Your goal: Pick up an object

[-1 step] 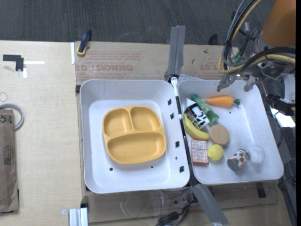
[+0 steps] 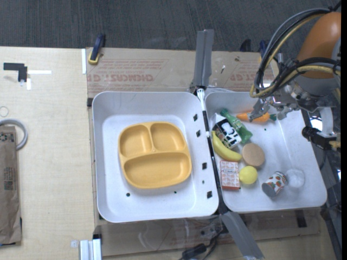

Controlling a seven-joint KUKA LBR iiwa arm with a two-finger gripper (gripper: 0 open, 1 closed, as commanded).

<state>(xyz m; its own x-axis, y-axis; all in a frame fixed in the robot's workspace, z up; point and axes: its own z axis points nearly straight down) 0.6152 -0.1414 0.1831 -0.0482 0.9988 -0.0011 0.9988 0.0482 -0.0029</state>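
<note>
Grey arm [image 2: 317, 85], orange band (black looping cables)

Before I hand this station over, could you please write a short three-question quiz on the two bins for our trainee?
1. True or false: the yellow divided tray lies in the same bin as the banana.
2. Which item lies nearest the gripper? A) the carrot B) the lemon C) the small can
3. Fill in: the red and white carton lies just to the camera's left of the ____.

Key: 1 false, the tray is alone in the left bin and the banana is in the right bin. 2 A. 3 lemon.
</note>
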